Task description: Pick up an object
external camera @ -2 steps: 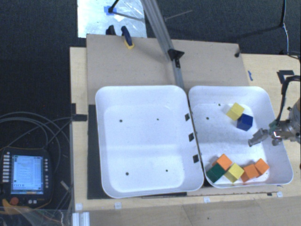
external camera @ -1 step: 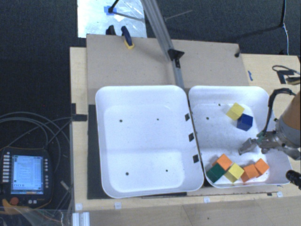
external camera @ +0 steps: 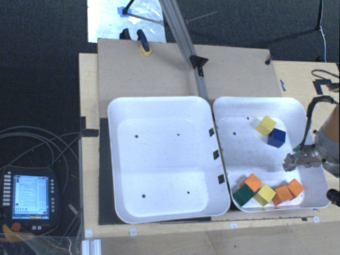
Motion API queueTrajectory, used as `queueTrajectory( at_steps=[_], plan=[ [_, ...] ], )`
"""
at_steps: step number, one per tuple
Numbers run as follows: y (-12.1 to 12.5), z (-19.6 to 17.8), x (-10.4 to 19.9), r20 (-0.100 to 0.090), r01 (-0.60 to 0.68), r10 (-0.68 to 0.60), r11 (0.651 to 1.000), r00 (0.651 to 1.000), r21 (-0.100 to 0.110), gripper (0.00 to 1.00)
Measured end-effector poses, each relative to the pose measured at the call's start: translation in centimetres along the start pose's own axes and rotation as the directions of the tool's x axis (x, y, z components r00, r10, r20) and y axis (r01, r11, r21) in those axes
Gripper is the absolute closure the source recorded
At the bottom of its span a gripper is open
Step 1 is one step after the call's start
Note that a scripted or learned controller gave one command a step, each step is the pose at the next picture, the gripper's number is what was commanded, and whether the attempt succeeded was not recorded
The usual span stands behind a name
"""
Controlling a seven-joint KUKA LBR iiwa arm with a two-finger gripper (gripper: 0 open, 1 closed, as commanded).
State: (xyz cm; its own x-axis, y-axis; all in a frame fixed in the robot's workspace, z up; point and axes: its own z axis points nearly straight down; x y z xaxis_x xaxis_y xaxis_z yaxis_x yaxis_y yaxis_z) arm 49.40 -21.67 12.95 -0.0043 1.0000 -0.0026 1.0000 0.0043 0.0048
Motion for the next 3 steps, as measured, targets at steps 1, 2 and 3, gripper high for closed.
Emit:
queueTrajectory(
  at_steps=[1,2,3],
  plan=[
    [0.7,-4.7,-0.7,0.001,0.0,0.0,1.0,1.0,-0.001,1.0],
    [1.0,-10.4,0.2,0.001,0.002,-0.002,1.0,1.0,-0.004,1.0],
    [1.2,-14.7,0.2,0.0,0.002,-0.002,1.0,1.0,-0.002,1.0]
  ],
)
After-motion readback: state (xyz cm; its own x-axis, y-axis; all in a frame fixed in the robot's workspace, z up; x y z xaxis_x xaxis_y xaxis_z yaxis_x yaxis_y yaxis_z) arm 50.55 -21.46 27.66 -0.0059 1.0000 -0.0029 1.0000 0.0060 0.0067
